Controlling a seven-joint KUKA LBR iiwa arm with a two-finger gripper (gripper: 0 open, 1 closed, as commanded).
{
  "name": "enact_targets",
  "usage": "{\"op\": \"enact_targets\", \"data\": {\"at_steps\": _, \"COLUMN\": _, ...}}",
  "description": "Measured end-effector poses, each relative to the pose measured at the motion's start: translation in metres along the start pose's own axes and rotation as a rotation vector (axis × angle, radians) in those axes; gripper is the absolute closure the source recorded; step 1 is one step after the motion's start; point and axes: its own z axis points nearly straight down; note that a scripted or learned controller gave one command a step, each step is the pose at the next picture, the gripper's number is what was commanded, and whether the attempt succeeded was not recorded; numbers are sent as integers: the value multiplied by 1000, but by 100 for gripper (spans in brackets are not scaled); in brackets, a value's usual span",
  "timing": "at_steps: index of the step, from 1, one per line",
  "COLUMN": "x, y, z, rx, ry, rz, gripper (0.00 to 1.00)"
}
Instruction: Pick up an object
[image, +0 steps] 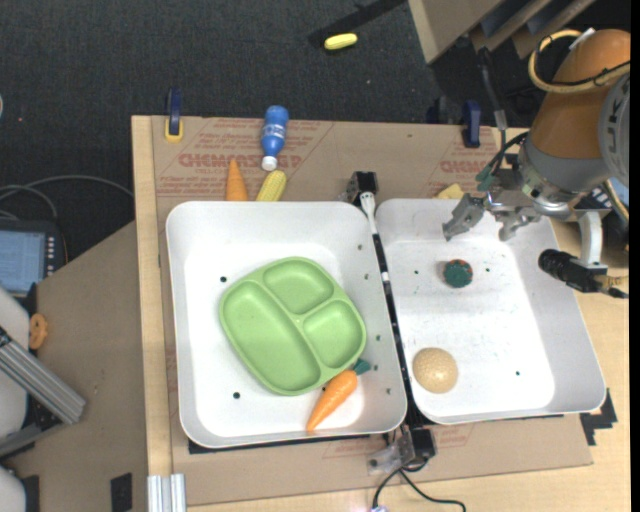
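Lowest in frame: carrot (333, 397) against green divided plate (292, 325), left bin (190, 300). Right bin (540, 340) holds tan ball (435, 368) and dark green ball (458, 272). Gripper (490, 218) hovers upper right, jaws spread and empty, likeliest target the green ball just below.

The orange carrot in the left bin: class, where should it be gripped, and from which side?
Grip the carrot across its thick middle, coming straight down from above. It lies flat and slanted, its leafy end against the green divided plate, its tip toward the bin's near wall, so the fingers should close across its narrow width.
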Motion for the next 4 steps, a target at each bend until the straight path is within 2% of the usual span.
{"op": "enact_targets", "data": {"at_steps": 1, "x": -31, "y": 10, "z": 65, "rx": 4, "ry": 0, "rz": 2, "gripper": 0}}
{"op": "enact_targets", "data": {"at_steps": 2, "x": -6, "y": -12, "z": 110, "rx": 6, "ry": 3, "rz": -1, "gripper": 0}}
{"op": "enact_targets", "data": {"at_steps": 3, "x": -8, "y": -10, "z": 96, "rx": -3, "ry": 0, "rz": 0, "gripper": 100}}
{"op": "enact_targets", "data": {"at_steps": 4, "x": 68, "y": -26, "z": 0, "rx": -12, "ry": 2, "rz": -8, "gripper": 100}}
